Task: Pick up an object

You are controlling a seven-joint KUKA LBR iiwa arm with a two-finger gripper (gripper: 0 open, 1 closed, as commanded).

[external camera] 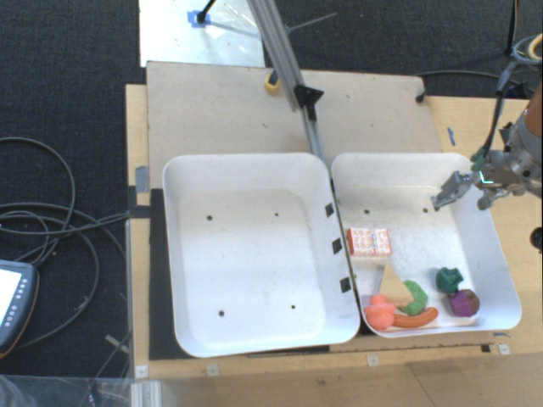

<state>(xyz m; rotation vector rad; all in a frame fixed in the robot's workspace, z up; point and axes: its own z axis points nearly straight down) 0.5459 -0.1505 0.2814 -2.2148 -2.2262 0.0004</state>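
End effector [468,189], fingers seemingly apart with nothing between them, hangs over the right bin [424,170], risking a miss among its crowded near-corner toys [414,301].

Far left of the pincer [468,192], dark carpet floor [68,75] carries loose black cables [59,227], while the pale wooden counter [365,108] spreads beneath it.

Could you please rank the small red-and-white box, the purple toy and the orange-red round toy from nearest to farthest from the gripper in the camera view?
From the gripper, over the right bin's far side:
1. Red-and-white box, by the bin's left wall.
2. Purple toy, near the right front corner.
3. Orange-red round toy, at the left front corner.
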